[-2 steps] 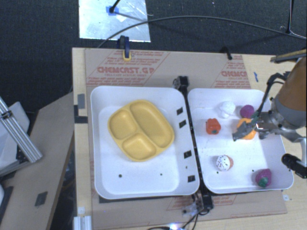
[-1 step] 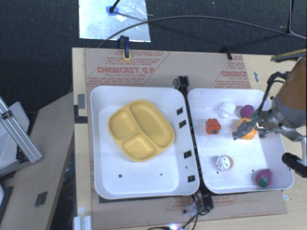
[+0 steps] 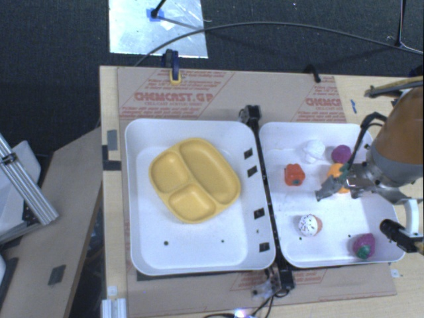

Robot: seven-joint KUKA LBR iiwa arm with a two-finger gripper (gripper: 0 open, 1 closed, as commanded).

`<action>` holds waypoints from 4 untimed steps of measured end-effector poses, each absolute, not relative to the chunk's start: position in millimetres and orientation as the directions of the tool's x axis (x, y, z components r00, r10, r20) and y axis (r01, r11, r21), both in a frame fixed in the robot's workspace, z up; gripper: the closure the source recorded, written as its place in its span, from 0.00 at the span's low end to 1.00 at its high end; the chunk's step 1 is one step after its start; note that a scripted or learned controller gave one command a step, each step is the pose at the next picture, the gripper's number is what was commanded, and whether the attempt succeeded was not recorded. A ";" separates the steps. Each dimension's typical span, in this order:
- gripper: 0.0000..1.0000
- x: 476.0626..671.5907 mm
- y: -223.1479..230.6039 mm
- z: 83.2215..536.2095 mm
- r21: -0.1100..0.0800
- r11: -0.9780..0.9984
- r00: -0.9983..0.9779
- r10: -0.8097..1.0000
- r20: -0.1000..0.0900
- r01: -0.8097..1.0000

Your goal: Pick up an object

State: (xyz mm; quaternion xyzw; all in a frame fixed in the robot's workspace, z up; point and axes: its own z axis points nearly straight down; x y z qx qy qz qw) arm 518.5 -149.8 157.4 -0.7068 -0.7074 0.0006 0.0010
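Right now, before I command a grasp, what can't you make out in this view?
- Gripper: too small and dark to judge its state.
- Orange item beside the gripper: partly hidden by it, so its shape is unclear.
- Arm: cut off by the right edge.
- White object: blends into the right bin.

Two white bins (image 3: pixel 199 260), one yellow tray (image 3: pixel 194 179), six small objects (image 3: pixel 294 175)

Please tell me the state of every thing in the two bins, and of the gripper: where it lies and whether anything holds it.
Yellow divided tray: flat in left bin, compartments bare.
Orange object: lying free, right bin.
White object: lying free near far wall.
Purple object: lying free beside white one.
Speckled ball: lying free.
Purple-green object: lying free, near corner.
Gripper: low over right bin, grasp unclear.
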 end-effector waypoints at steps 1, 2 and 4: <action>0.00 517.5 -143.0 97.1 -0.002 0.001 -0.001 1.000 0.001 1.000; 0.00 518.1 -142.6 83.9 0.000 0.000 0.000 1.000 0.001 1.000; 1.00 523.4 -145.3 159.0 0.007 0.004 -0.004 1.000 -0.002 1.000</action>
